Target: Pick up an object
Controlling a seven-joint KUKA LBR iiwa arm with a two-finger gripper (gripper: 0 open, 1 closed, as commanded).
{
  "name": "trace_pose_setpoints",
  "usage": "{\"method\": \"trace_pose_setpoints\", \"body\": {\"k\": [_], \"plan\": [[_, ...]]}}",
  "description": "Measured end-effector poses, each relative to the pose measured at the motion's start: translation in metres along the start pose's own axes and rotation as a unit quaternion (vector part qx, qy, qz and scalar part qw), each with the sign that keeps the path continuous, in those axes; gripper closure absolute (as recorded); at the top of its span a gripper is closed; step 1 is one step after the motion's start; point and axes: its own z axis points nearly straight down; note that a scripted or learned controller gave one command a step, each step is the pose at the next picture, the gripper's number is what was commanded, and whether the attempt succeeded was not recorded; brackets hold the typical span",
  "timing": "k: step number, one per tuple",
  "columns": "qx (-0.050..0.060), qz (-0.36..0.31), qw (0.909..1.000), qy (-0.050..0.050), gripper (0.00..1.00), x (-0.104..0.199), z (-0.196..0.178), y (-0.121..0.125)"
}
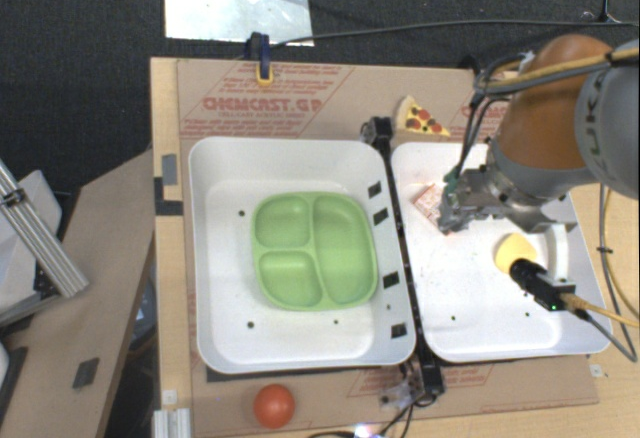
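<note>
The pink object [425, 199] is lying in the right bin [470, 326], just left of the claw [452, 218], whose state I cannot tell.

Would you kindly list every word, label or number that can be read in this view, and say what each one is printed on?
"CHEMCAST GP": large red letters on the brown board behind the left bin, partly washed out.
A smaller red line just beneath it: too blurred to read.
Red print on the same board by the pizza slice toy and along the front edge: too small and partly hidden to read.
A dark letter on the arm's grey housing: cut off, unreadable.
</note>
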Motion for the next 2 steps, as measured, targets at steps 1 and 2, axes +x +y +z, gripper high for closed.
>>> {"method": "trace_pose_setpoints", "body": {"k": [1, 2], "plan": [[0.000, 0.000, 1.0000, 0.000, 1.00, 0.056, 0.007, -0.003], [0.000, 0.000, 1.0000, 0.000, 1.00, 0.117, 0.008, -0.001]]}}
